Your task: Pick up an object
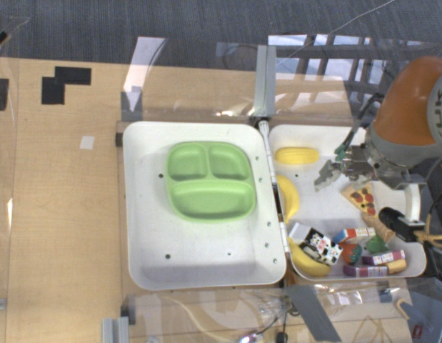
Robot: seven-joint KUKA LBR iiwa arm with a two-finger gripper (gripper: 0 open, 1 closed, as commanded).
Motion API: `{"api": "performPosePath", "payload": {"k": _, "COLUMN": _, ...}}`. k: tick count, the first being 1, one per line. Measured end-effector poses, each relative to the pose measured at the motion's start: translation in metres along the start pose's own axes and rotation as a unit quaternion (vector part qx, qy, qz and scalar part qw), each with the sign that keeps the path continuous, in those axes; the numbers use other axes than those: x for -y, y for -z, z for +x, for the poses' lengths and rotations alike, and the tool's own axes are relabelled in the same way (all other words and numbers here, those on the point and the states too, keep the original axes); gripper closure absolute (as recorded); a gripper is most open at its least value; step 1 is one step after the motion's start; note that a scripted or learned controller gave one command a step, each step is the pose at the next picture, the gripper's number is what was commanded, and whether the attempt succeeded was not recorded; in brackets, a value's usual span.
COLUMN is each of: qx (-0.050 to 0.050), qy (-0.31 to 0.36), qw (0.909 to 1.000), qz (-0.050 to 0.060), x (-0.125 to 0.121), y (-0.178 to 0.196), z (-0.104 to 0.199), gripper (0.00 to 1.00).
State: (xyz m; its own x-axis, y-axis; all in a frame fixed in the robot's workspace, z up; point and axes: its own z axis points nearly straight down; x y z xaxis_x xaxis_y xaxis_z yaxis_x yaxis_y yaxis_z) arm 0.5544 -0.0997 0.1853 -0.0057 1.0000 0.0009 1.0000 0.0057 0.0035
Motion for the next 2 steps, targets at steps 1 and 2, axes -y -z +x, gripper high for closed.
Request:
{"api": "performPosePath", "payload": {"k": 1, "qx": 0.0, "qy": 0.031, "qw": 0.9995, "qz": 0.0, "x": 0.018, "y": -0.001, "z": 0.064, "gripper": 0.0}}
{"api": "performPosePath", "payload": {"k": 2, "qx": 0.0, "qy": -0.011, "qw": 0.9999, "qz": 0.001, "x": 0.006, "y": -0.054, "z": -0.009, "gripper": 0.0}}
